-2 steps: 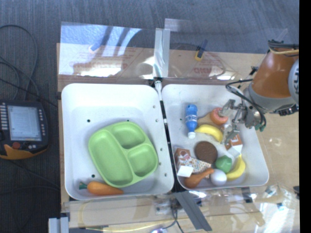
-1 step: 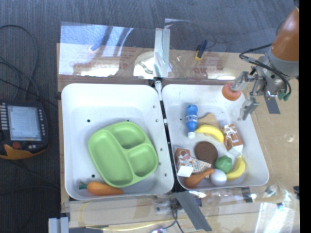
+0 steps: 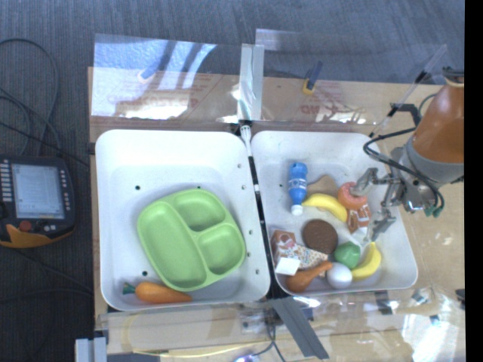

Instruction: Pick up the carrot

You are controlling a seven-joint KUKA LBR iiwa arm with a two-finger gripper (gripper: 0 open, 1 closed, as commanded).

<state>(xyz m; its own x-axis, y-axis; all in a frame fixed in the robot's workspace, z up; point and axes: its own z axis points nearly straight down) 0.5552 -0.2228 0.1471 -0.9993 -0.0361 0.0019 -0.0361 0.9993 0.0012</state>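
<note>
The carrot is seen in the left bin, at its near edge beside the green plate. The hand is held spread and unladen over the right bin, near a banana.

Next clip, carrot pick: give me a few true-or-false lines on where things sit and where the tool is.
1. The carrot lies in the left bin. True.
2. The carrot rests on the green plate. False: it lies beside it, at the bin's near edge.
3. The tool is over the right bin. True.
4. The tool holds the carrot. False: the carrot lies far from it, in the other bin.
5. The blue bottle is in the left bin. False: it is in the right one.
</note>
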